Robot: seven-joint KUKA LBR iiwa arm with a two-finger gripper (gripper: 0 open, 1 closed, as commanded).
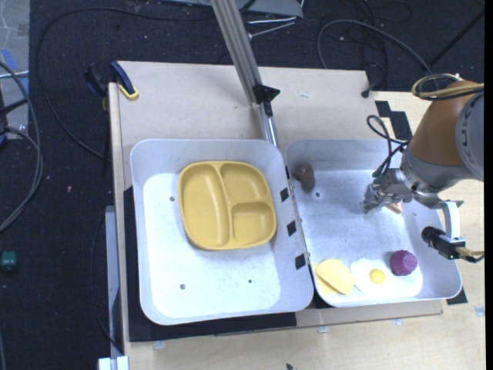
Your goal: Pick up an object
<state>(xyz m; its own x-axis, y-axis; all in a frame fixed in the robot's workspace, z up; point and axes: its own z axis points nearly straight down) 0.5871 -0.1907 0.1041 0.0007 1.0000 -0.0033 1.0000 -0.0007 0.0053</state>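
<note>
In the right bin (339, 206) lie a brown rounded object (306, 176) at the back left, a yellow wedge (333, 276), a fried-egg toy (373, 274) and a purple object (403, 263) along the front. My gripper (380, 199) hangs low over the right part of this bin, well behind the purple object and to the right of the brown one. Nothing shows between its fingers.
The left bin (154, 284) holds a yellow divided plate (228, 204). A slanted metal pole (239, 45) rises from the back between the bins. The grey arm with its orange band (439, 126) comes in over the right bin's right edge.
</note>
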